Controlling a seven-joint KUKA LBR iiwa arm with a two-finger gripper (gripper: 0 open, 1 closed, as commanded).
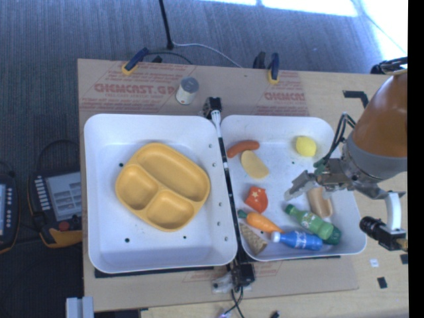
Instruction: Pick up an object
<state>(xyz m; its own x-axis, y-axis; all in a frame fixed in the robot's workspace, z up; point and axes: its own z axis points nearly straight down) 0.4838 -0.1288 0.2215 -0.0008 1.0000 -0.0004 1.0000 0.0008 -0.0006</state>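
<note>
A tan bread-like piece (320, 202) lies in the right bin (278, 123), just beside and below my gripper (311, 183) — my fingers are spread open above the bin floor with nothing between them. Around it lie a green bottle (314, 222), a blue bottle (299, 240), a carrot (260, 221), a strawberry (257, 198) and a lemon (305, 146) — the left bin (106, 128) holds a yellow divided plate (163, 185).

tool (299, 183) hovers in right bin (278, 126) beside bread roll (320, 203).
</note>
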